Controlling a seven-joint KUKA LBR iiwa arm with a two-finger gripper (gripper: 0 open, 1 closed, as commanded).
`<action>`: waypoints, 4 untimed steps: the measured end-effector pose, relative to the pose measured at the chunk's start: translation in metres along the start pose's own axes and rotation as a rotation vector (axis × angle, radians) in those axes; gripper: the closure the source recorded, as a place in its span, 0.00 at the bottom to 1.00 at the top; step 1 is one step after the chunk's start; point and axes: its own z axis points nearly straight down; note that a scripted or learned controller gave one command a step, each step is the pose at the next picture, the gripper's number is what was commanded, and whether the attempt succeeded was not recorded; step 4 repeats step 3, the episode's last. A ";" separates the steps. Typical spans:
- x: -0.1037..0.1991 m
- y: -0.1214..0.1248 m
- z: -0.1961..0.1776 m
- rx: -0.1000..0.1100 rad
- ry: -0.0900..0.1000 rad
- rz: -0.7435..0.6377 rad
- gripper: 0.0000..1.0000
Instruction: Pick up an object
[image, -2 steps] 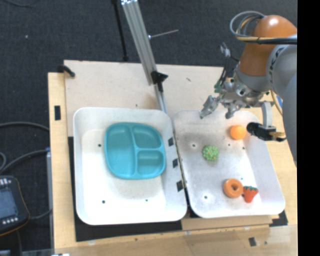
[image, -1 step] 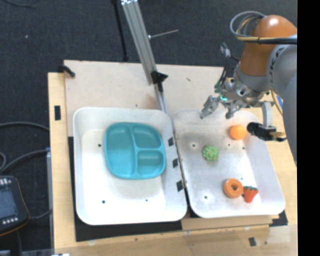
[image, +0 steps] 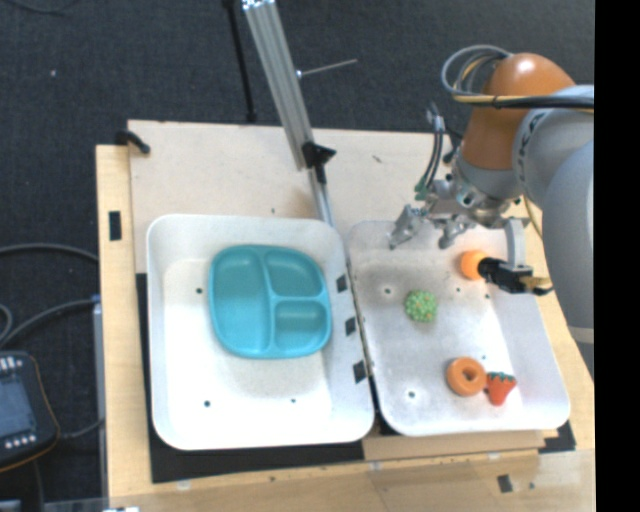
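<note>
The right bin (image: 530, 330) holds a green broccoli-like piece (image: 421, 306) near its middle, an orange ring (image: 465, 376) and a red strawberry (image: 500, 387) at its near right, and a small orange ball (image: 470, 264) at its far right. My gripper (image: 424, 232) hovers over the far left part of this bin, open, with nothing between its fingers. It is above and behind the green piece and left of the orange ball.
A teal divided plate (image: 268, 301) lies in the left bin (image: 180, 400). A slanted metal pole (image: 285, 85) rises from behind the divide between the bins. The arm's orange band (image: 510, 105) and grey body fill the far right.
</note>
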 end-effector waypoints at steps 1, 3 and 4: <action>-0.006 -0.002 0.043 0.000 0.000 0.005 0.00; -0.008 -0.001 0.053 -0.006 -0.003 0.004 1.00; -0.008 -0.001 0.053 -0.006 -0.003 0.004 1.00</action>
